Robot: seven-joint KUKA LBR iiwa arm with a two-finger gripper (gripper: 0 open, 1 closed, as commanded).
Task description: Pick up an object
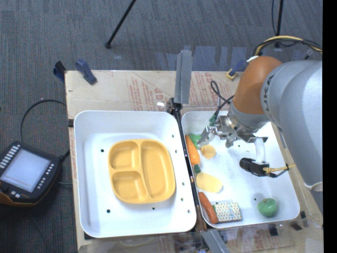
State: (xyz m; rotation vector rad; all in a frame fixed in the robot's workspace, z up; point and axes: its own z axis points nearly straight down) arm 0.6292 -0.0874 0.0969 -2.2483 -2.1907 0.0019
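My gripper (217, 139) hangs low over the back left part of the right bin (281, 181). Its fingers are spread open with nothing between them. Just below the left finger (205, 136) lies a small pale yellow piece (208, 152). Left of that, an orange carrot (192, 149) rests along the bin's left wall with a green piece (195, 139) at its far end. Nearer the front lie a flat yellow slice (209, 182), a red-orange sausage shape (207, 207), a small patterned box (227, 211) and a green apple (267, 207).
The left bin (89, 167) holds a yellow divided plate (141, 171). A black part with a cable (254, 166) hangs from the wrist over the right bin's middle. A grey upright post (182, 80) stands behind the seam between the bins.
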